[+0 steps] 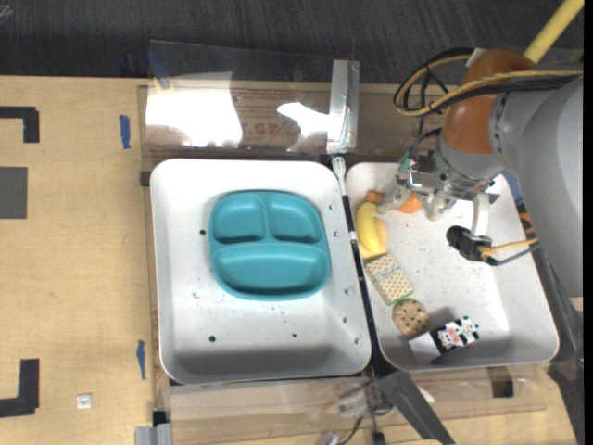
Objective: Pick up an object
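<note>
The right bin holds a yellow banana by its left wall, and below that a patterned flat packet, a round brown cookie and a small black and white object. A small orange piece lies near the bin's back left. My gripper hangs low over the back of this bin, right beside or touching the orange piece. Nothing is visibly lifted. The arm's grey body and orange band hide the bin's back right corner.
The left bin carries a teal divided plate in its middle. A black connector with a yellow cable hangs off the wrist over the right bin. A metal divider and clear sheet stand behind the bins.
</note>
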Available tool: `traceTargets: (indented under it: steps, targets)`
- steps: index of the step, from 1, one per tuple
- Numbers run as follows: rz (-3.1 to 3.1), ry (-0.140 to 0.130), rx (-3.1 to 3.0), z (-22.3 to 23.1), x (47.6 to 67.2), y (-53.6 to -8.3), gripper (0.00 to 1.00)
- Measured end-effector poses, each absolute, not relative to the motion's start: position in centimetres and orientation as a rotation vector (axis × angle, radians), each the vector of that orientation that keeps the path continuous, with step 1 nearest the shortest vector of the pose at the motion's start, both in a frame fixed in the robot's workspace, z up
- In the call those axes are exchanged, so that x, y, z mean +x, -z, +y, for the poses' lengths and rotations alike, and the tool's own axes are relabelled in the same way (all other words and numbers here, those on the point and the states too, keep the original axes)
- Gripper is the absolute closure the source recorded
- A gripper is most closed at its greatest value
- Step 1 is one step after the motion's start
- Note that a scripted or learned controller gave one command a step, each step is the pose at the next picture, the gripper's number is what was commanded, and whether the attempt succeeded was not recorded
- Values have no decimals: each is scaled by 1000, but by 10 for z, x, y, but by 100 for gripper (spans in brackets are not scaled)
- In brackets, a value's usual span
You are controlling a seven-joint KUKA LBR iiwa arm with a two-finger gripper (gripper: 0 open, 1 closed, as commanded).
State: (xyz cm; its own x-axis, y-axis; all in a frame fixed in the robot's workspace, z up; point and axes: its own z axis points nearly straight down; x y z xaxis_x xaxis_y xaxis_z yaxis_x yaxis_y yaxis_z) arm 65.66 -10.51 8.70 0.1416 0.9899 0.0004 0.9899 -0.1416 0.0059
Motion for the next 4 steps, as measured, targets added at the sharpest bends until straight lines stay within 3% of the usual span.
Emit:
traceTargets:
  steps: [1, 2, 3, 4]
  targets:
    - [2063, 19, 2380, -107, 653, -93, 100]
    - [2062, 8, 2374, -106, 655, -95, 0]
    - [2065, 15, 2376, -106, 654, -103, 100]
    - [1851, -2, 2536, -105, 643, -163, 100]
